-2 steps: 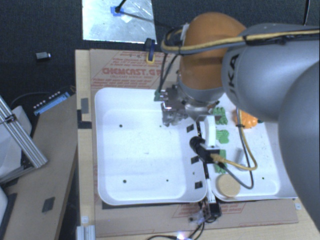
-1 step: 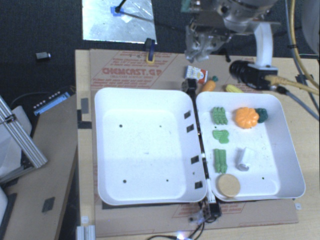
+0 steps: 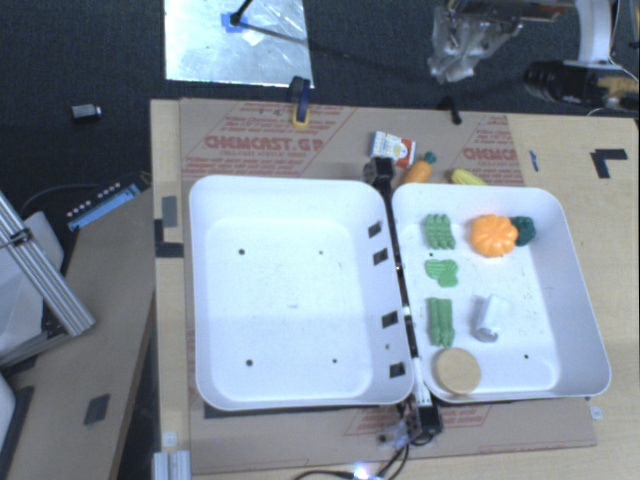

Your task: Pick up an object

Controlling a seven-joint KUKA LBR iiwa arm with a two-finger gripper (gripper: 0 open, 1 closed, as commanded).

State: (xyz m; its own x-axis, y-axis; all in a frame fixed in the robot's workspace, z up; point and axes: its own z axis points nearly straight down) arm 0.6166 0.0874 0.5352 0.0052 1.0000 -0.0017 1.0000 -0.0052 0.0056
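Pincer (image 3: 462, 53), grip state indeterminable, hovers at 1 o'clock. Right bin (image 3: 575, 298) contains three green pieces (image 3: 438, 231), one orange pumpkin (image 3: 493, 235), one tan disc (image 3: 457, 369).

Pumpkin (image 3: 493, 235), cookie (image 3: 458, 369) in right bin (image 3: 575, 308); left bin (image 3: 215, 298) beside.

bins (image 3: 290, 193): 2 | green pieces (image 3: 439, 231): 3 | orange pumpkin (image 3: 494, 235): 1 | tan disc (image 3: 458, 369): 1
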